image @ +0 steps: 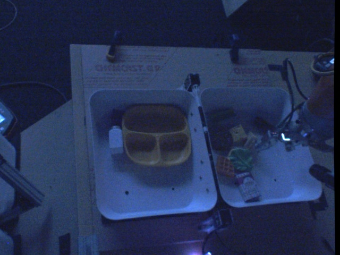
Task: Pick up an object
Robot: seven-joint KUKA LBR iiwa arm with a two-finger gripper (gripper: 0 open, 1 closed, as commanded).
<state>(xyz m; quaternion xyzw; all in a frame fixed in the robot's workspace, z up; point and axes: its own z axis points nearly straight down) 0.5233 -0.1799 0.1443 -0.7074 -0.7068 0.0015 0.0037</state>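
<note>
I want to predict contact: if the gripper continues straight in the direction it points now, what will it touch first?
The gripper points leftward into the right bin. First in that line is probably the green object in the item pile, though the dim picture leaves depth unclear.

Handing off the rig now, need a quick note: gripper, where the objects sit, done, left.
Gripper: low in the right bin, beside the object pile; too dark to tell if it grips anything.
Objects: the pile sits along the right bin's left side. A yellow divided plate and a small white item lie in the left bin.
Done: no pick confirmed.
Left: grasp one object and lift it.
</note>
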